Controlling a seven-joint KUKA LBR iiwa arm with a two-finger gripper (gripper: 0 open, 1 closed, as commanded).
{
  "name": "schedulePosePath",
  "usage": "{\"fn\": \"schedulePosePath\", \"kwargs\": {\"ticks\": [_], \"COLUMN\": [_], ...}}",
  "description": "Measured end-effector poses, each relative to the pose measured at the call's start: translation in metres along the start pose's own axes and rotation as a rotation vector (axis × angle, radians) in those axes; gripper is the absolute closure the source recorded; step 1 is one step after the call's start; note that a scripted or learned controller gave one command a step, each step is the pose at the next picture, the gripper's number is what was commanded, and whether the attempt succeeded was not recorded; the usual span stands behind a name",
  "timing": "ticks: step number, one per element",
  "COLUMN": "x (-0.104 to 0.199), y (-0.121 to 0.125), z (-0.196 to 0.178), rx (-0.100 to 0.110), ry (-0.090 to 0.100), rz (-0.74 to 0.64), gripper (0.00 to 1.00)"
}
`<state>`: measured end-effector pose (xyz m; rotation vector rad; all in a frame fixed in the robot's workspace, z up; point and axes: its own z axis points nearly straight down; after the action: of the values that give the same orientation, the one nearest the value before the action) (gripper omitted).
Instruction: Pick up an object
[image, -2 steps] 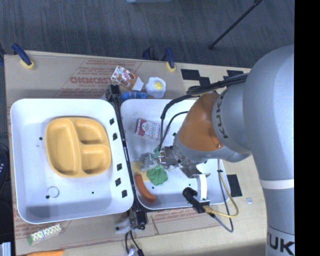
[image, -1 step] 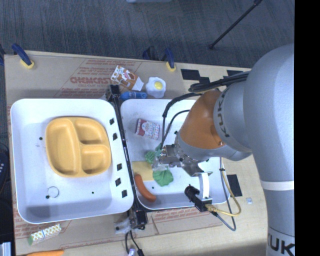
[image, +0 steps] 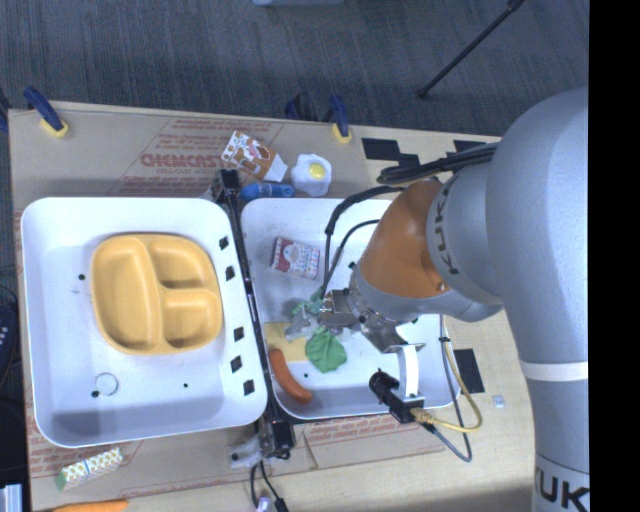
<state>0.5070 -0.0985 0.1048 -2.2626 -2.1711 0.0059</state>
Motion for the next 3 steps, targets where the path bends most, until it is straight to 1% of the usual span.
{"fn": "schedulePosePath", "kwargs": {"ticks": [1, 2, 3], "x": [0.0039, 0.0055, 0.0055], "y": [-0.0184, -0.0186, -0.0186], "z": [0.0106, 0.0012, 0.0013], "rx": [-0.008, -0.005, -0.005], "ry": [-0.008, -0.003, -0.003], "rz": [-0.448, -0.454, -0.454], "gripper": [0.0, 1.0, 0.0]}}
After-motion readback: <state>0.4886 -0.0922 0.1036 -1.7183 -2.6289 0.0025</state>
